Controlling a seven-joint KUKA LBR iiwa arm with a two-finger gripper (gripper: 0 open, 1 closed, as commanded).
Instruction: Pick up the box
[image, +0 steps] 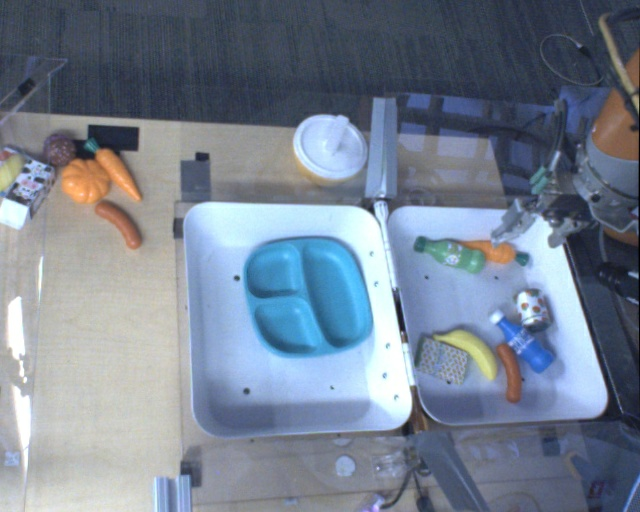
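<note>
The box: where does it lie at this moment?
The box lies in the right bin, near its front-left corner, touching the banana on its right.

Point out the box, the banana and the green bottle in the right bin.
box (442, 360): camera view, middle of its patterned top face.
banana (472, 350): camera view, middle of its yellow curve.
green bottle (452, 254): camera view, on its body.

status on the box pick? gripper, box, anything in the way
Gripper at right bin's top edge, holding nothing. Box flat in right bin's lower left, untouched. Banana lies against the box.
</note>
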